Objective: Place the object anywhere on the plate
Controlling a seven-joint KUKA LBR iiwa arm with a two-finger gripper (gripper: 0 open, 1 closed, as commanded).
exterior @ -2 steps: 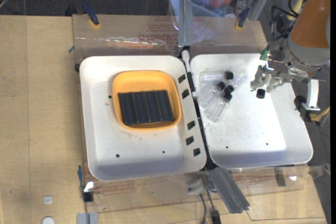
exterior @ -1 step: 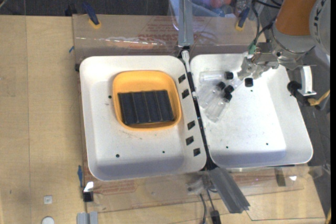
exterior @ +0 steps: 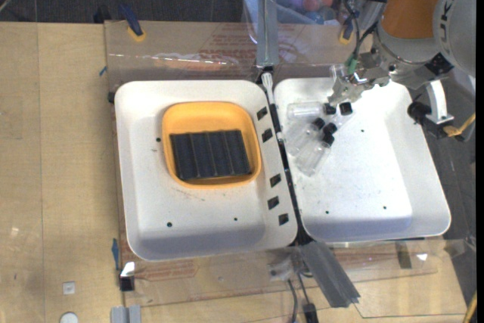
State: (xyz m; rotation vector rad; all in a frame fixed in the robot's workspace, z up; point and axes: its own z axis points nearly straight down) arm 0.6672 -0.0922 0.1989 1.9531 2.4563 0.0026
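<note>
One dark grey ribbed rectangular block (exterior: 210,154) lies flat on one orange rounded-square plate (exterior: 172,117) in the left of two shallow white bins (exterior: 136,200), long axis running left-right across the view, its ribs crossing that axis. One gripper (exterior: 328,122) hangs over the right white bin (exterior: 378,185), well apart from the block, above some clear plastic pieces (exterior: 308,147). Its black-tipped fingers stand slightly apart with nothing between them.

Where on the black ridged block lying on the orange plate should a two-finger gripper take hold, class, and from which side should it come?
Grip the black ridged block across its shorter width, one finger on the far long edge and one on the near. Come straight down from above. It lies flat on the orange plate, so only its top and edges are exposed, and the raised plate rim would likely block a sideways approach.
</note>
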